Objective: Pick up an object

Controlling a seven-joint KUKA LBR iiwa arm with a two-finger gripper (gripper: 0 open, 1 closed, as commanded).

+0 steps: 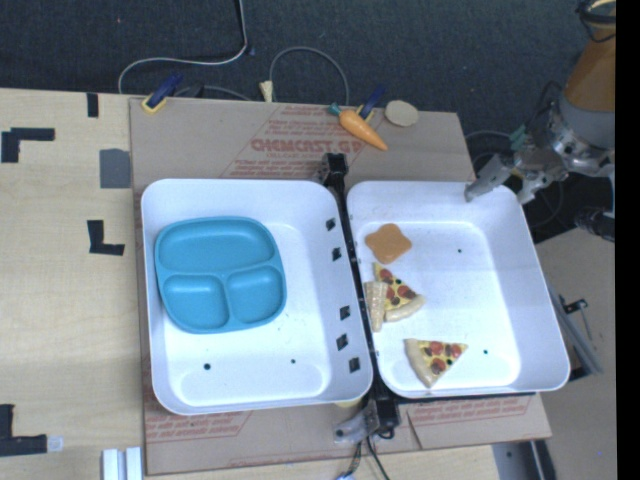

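Camera view: tan toast slice point(387, 241) lies flat beside pizza slice point(397, 297).

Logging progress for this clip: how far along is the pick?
Nothing looks picked yet. The toast and both pizza slices lie in the right bin, and the blue plate lies in the left bin. The end effector sits at the right bin's far rim, with nothing visible in it. Reaching, grasping and lifting remain.
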